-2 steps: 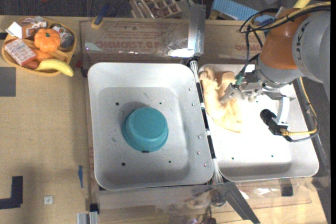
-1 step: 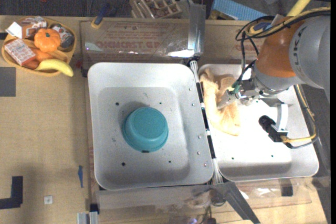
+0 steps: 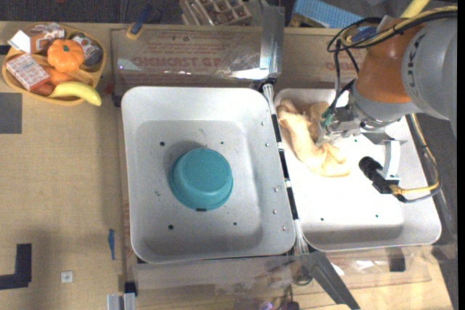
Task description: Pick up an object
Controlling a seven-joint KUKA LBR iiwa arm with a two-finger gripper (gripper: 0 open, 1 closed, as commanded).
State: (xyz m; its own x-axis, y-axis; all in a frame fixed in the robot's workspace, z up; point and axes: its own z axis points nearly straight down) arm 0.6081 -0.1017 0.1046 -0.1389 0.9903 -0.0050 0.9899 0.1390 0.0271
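You see the tool point(image 3: 333, 128) low in the right bin point(image 3: 378, 221), at the right edge of a pale yellow cloth point(image 3: 309, 138) which lies crumpled in the upper left part of that bin, beside the wall between the bins. If the tool is wide or narrow I cannot tell, because the wrist covers it. The cloth looks soft and light; I judge it will sag and can slip out if you take only a thin edge. Better take a thick fold near the middle of the heap. The left bin point(image 3: 145, 120) holds a teal bowl point(image 3: 203, 178), upside down; it looks stiff and smooth, harder to pinch.
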